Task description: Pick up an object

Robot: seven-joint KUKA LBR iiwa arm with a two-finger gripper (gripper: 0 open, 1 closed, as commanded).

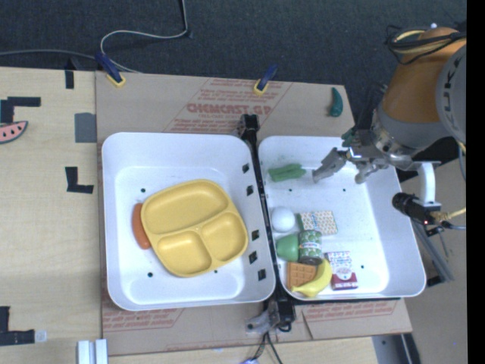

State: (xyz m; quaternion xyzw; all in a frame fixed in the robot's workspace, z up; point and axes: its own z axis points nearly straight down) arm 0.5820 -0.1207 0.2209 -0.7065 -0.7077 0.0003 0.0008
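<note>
Nearest the lens, the end effector (348, 167) hangs over the upper part of the right bin (379, 226), its two fingers spread apart with nothing between them: one finger slants down to the left, the other points down near the bin's far right. Grey arm and orange band rise behind it toward the upper right.

Just to the left of the left fingertip, near but apart from it, lies a green elongated object (286, 173), its long axis running roughly left to right, parallel to the bin's upper wall. It looks like the closest candidate for a pick. To close on it the fingers would likely need to straddle its short width, so I judge the wrist must shift left and down a little.

Further down the same bin sits a crowded cluster: a white ball (283, 220), a patterned packet (317, 221), a green round item (288, 246), a small can (311, 243), a banana (317, 280) and a red-and-white box (342, 270), many touching. The green object stands alone, with open floor on its right, though the divider wall is close on its left.

Across the divider, the left bin (129, 158) holds a yellow sectioned tray (194, 226) with an orange thing (140, 226) tucked at its left edge. Both bins rest on the worktop (45, 203).
</note>
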